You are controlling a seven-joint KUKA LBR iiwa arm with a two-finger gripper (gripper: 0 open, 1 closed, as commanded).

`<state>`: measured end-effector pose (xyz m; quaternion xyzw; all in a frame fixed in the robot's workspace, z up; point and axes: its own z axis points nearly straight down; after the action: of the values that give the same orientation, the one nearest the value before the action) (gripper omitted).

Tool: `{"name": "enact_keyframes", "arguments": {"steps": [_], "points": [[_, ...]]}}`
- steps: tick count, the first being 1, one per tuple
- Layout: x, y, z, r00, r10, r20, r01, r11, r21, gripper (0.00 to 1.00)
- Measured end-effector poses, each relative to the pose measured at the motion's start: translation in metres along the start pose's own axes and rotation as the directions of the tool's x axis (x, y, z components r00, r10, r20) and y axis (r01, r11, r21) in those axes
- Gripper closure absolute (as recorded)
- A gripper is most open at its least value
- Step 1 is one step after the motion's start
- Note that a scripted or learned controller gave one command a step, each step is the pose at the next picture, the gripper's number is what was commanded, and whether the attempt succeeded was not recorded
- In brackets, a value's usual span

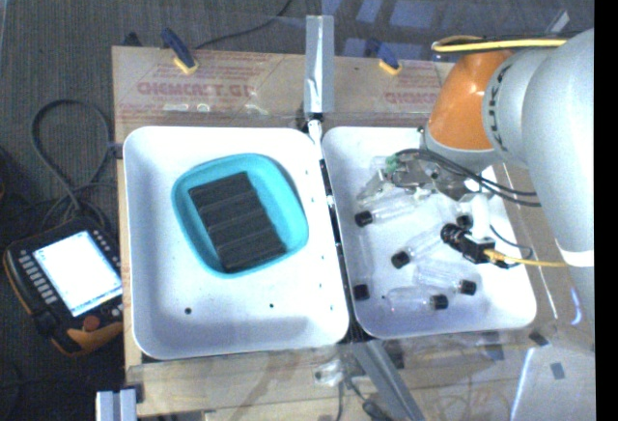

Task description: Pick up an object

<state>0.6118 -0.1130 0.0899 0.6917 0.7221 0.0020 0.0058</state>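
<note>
Arm (pixel 541 120) enters from the right, orange band (pixel 463 110) above the wrist, and bends down into the right bin (pixel 521 308). Gripper (pixel 410 173) sits low at the bin's far side, among clear tubes with black caps; whether it is parted, together or clamped on anything cannot be told. One tube (pixel 381 207) lies just beside it; further tubes (pixel 425 298) lie toward the bin's near edge. Left of the gripper, in the left bin (pixel 154 313), a teal bowl (pixel 241 213) holds a black ridged block (pixel 235 219). Cardboard (pixel 222 86) beyond the bins bears faded red lettering, not fully legible.
</note>
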Motion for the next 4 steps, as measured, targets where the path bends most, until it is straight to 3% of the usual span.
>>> {"name": "enact_keyframes", "arguments": {"steps": [1, 2, 3, 4], "points": [[-0.0004, 0.0014, -0.0108, 1.0, 0.002, -0.002, -0.002, 1.0, -0.005, 1.0], [-0.0003, 0.0014, -0.0108, 1.0, 0.002, -0.003, -0.002, 1.0, -0.004, 0.0], [-0.0008, 0.0013, -0.0193, 1.0, 0.004, -0.004, -0.004, 1.0, -0.004, 1.0], [-0.0006, 0.0013, -0.0192, 1.0, 0.004, -0.004, -0.004, 1.0, -0.004, 0.0]]}}
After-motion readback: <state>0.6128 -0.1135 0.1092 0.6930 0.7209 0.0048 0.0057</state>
